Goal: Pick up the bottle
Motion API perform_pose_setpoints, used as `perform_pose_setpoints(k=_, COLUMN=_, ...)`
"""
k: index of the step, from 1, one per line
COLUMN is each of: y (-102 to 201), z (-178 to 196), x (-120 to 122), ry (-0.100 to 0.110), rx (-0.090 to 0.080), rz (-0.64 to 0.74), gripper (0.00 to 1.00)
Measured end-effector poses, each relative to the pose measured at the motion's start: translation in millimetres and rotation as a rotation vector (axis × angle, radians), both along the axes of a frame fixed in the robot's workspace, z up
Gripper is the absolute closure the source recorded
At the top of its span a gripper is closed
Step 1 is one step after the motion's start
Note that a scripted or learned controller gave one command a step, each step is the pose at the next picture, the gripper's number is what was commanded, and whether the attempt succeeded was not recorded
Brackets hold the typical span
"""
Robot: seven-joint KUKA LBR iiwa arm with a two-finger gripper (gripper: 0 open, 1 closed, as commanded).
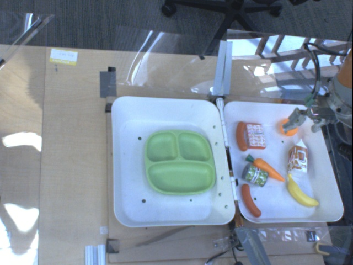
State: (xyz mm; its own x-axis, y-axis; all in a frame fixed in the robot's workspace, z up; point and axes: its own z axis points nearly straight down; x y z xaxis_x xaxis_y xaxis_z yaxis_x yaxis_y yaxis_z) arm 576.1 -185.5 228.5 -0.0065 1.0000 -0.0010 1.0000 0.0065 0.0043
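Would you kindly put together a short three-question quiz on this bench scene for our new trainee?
1. True or false: the green divided plate lies in the left bin.
2. Which item lies nearest the front edge of the right bin? A) the banana B) the carrot C) the bottle
3. Fill in: the gripper hovers over the right bin's ____ right corner, near a small orange item.

Key
1. True
2. A. The banana lies just in front of the bottle, and the carrot sits further back, towards the middle.
3. Far. The bottle lies just in front of the gripper, flat on the bin floor.
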Motion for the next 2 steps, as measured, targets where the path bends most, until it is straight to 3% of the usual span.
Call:
perform_pose_setpoints(k=1, y=41, z=-141, x=67, ry=-0.006, rx=-0.001, rz=0.157, gripper=0.0)
perform_pose_setpoints(k=2, y=-20, z=-141, x=14, ry=-0.003, rx=-0.003, rz=0.33, gripper=0.0)
